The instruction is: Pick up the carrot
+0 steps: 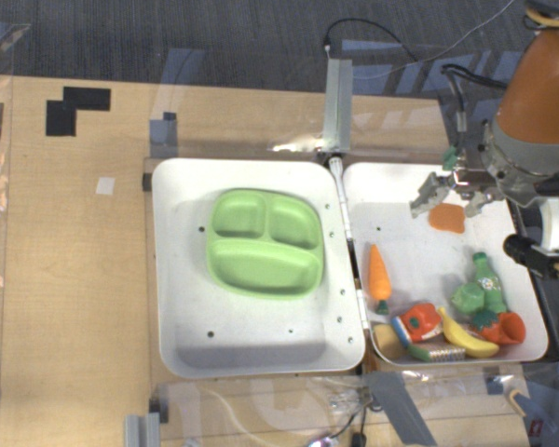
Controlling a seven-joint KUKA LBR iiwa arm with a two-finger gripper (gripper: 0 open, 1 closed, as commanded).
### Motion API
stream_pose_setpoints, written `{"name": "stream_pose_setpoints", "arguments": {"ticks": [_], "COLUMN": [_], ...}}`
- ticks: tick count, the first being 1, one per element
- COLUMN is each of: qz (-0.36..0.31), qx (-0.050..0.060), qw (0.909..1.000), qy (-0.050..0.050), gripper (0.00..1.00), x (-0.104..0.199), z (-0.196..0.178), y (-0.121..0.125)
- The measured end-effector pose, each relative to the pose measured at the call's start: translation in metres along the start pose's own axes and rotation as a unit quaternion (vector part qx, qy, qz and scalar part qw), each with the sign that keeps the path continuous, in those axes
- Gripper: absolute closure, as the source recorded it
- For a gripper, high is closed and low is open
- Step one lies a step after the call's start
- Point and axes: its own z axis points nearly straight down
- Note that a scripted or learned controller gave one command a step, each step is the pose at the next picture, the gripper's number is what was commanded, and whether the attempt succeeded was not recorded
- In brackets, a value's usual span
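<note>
The carrot (pixel 379 274), orange with a green top at its near end, lies lengthwise in the right bin (pixel 401 250) close to that bin's left wall. My gripper (pixel 452 196) hangs over the back of the same bin, up and to the right of the carrot and well apart from it. Its fingers (pixel 428 193) are spread open. An orange wedge-shaped piece (pixel 447 218) lies just below them on the bin floor and is not gripped.
The left bin (pixel 182 324) holds a green divided plate (pixel 264 242). In the right bin's near corner lie a red can (pixel 419 323), a banana (pixel 468 337), green toy food (pixel 479 290), a red-orange piece (pixel 508 328) and a tan piece (pixel 387 336).
</note>
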Motion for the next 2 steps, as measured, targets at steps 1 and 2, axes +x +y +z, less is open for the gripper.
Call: {"name": "stream_pose_setpoints", "arguments": {"ticks": [1,2], "qz": [-0.057,-0.121], "qx": [0.000,0.000], "qw": [0.9984,0.9927], "qy": [0.000,0.000], "gripper": [0.00,0.00], "x": [0.036,-0.006], "z": [0.080,0.121], "y": [-0.023,-0.052]}}
